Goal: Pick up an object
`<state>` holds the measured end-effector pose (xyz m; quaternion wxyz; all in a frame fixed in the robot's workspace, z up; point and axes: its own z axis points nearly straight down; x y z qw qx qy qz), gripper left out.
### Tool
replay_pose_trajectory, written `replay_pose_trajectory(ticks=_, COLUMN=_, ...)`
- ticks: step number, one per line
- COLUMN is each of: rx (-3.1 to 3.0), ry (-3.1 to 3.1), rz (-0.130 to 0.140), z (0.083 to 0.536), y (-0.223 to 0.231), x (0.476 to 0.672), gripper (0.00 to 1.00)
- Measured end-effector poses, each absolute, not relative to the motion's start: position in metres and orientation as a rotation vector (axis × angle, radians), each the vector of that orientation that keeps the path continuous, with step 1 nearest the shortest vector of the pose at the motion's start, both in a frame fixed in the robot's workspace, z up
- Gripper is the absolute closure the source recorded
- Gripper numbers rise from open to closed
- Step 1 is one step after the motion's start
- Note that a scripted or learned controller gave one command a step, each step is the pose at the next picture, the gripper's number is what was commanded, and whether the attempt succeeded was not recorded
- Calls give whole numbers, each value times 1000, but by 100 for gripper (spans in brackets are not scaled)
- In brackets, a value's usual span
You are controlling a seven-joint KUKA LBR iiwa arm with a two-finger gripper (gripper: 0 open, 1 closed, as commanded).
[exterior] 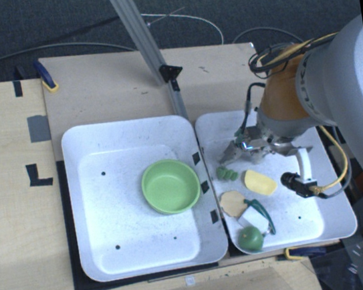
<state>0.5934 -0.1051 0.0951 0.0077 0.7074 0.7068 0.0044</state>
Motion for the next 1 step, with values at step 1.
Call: replay_pose_trajectory(ticks=1, rx=2209, ry=2213, rz=14, z=105, y=-104, x=593, gripper=100)
